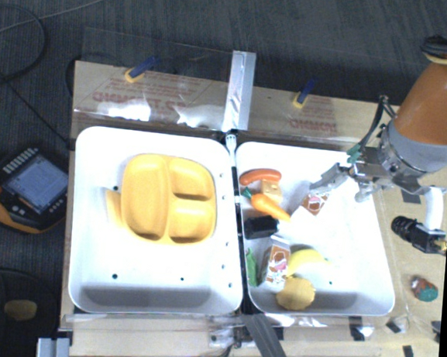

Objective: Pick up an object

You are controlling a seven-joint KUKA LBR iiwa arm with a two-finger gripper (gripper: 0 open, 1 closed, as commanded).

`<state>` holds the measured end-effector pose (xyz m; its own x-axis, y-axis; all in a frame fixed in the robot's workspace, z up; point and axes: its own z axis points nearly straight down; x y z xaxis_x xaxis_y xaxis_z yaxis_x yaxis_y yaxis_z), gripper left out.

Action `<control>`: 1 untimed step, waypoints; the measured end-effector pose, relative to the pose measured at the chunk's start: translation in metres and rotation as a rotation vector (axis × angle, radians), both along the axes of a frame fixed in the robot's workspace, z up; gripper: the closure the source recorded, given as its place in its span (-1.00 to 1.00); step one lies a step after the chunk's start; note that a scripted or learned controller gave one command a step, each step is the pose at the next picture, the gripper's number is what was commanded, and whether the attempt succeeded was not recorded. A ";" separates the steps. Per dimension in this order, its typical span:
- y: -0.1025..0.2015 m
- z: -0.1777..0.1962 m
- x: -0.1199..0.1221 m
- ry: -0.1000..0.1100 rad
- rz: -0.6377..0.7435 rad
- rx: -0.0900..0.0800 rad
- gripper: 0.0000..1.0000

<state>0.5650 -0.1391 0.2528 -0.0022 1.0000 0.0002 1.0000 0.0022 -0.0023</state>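
Note:
My gripper (323,184) reaches in from the right over the upper middle of the right bin (357,248). A small red-and-brown packet (315,202) sits directly under its tip; whether it is gripped or just lying below, I cannot tell. To its left are a red sausage (260,175), an orange carrot (270,207) and a black block (260,227). Toward the front of the bin are a small printed carton (277,265), a yellow banana (307,259), a tan potato-like lump (295,294) and a green strip (251,270).
A yellow divided tray (167,197) takes up most of the left bin (90,279). The right half of the right bin shows bare white floor. A handheld pendant (28,184) lies on the floor off the bench to the left.

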 end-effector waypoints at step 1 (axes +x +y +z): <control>0.005 -0.134 0.025 -0.037 0.043 -0.014 -1.00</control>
<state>0.5897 -0.1345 0.1192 -0.0448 0.9989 -0.0143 0.9984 0.0452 0.0340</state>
